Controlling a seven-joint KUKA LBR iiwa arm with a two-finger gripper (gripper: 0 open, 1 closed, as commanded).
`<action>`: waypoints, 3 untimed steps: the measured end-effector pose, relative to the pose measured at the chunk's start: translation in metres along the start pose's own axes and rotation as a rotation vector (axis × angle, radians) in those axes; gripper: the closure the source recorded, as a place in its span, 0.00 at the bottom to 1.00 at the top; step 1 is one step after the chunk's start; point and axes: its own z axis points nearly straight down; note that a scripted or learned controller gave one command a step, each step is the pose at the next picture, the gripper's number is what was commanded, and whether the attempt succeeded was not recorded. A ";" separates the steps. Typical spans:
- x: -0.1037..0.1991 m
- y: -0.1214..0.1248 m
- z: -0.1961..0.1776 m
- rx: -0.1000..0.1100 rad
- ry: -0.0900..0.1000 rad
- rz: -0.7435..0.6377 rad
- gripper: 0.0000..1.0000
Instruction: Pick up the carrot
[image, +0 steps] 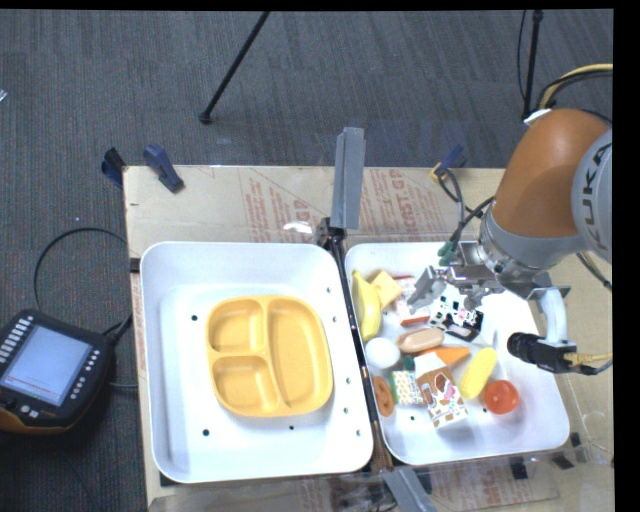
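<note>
From my station I saw the gripper (447, 292) hanging low over the back of the right bin (545, 425), its grey metal parts tangled visually with a small black-and-white toy (460, 318) just below it, and I could not tell how wide it stood or whether it had anything; nothing showed plainly between its tips. The carrot (448, 356) lay in the middle of that bin, a short orange wedge, smooth and tapering toward the right, pressed in among its neighbours: a tan sausage-like piece (420, 339) touching it on the upper left, a yellow corn cob (478, 371) just beside its tip, a printed carton (441, 395) against its lower edge. To do this step well, I judged the arm needed to come forward toward the camera a little and descend with the tips set across the carrot's narrow width, not along it, since its ends were crowded. The hard glossy plastic looked liable to squirt out of a loose pinch, so closing near the thicker end seemed wiser. A white egg (382, 352), a banana (367, 305) and a red tomato (501, 397) sat farther off. The left bin (170, 300) held a yellow divided tray (269, 356), matte and rounded.
</note>
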 end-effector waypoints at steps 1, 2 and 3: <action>-0.089 -0.031 0.090 0.007 0.000 0.044 0.00; -0.073 -0.032 0.134 -0.006 0.001 0.254 0.00; -0.054 -0.092 0.137 -0.001 0.001 -0.003 0.00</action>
